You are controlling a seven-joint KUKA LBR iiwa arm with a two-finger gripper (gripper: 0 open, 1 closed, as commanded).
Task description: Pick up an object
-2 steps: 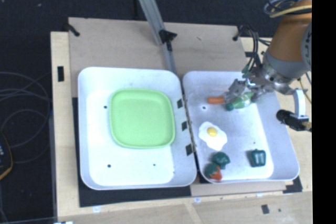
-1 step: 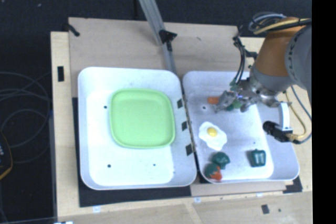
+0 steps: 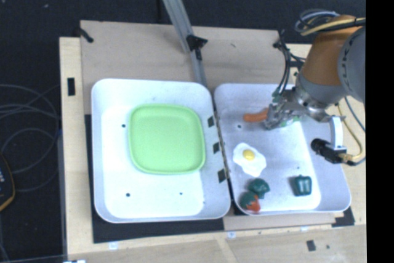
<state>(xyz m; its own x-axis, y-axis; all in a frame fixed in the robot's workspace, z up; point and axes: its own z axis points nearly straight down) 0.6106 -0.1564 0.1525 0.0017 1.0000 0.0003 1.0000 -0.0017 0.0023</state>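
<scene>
An orange carrot-shaped toy (image 3: 253, 116) lies in the upper part of the right bin (image 3: 326, 200). My gripper (image 3: 274, 118) is down in this bin, right beside the toy's right end and touching or nearly touching it. The gripper's body hides its tip. A fried-egg toy (image 3: 249, 157) lies at the bin's left middle. A dark green and red piece (image 3: 253, 193) sits near the front left corner. Near the front right is a green pepper-like piece (image 3: 301, 185).
The left bin (image 3: 111, 188) holds a light green square plate (image 3: 166, 138). A grey metal pole (image 3: 172, 3) slants down from the top to the gap between the bins. A black fitting with cables (image 3: 326, 151) sits at the right bin's right side.
</scene>
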